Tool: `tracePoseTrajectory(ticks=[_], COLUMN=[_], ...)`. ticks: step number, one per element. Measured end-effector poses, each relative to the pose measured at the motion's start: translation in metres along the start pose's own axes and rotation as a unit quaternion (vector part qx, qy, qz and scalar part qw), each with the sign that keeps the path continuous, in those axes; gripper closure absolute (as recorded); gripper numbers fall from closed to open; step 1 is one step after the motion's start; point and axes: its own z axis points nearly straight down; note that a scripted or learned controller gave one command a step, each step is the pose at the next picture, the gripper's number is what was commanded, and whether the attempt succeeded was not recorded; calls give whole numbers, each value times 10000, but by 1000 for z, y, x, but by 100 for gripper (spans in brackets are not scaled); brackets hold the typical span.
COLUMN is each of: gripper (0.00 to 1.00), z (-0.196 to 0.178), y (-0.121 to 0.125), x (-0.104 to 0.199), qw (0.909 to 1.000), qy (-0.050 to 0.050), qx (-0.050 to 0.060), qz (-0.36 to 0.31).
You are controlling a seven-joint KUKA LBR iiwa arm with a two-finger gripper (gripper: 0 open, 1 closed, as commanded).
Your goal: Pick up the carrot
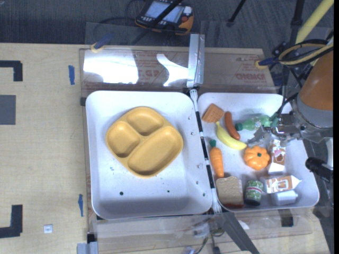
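Gripper (266,133) positioned over the right bin (312,192), upper right part, at the end of the grey arm (318,97) with orange band entering from the right edge. Finger state: cannot tell, hardware blurred against the clutter beneath. Nothing visibly held. Directly beside the gripper, to the left: green bottle-like item (253,123), lying flat. Just below: small orange pumpkin (257,157), with a small white carton (277,160) touching its right side. Further left: red sausage (230,126) lying partly over a yellow banana (226,137); orange wedge-shaped block (213,112) near the bin's upper left corner. Carrot (216,162) located against the left wall of the right bin, roughly upright in view, green top pointing up, well apart from the gripper, untouched. Below the carrot: slice of brown bread (230,189), then green can (253,191), then milk carton (282,187) along the lower edge. Left bin (100,152) alongside, holding a yellow divided plate (144,141) with three compartments. Handheld device (164,16) with screen on the floor beyond the bench.
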Motion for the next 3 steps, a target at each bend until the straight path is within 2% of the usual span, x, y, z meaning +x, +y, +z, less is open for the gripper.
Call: tracePoseTrajectory(ticks=[1, 2, 3], gripper=[0, 0, 0], z=[-47, 21, 78], y=[13, -13, -12], x=[-18, 7, -5], qw=[9928, 9892, 9795], qy=[-21, -6, -20], qx=[-33, -5, -127], qz=[1201, 1467, 2013])
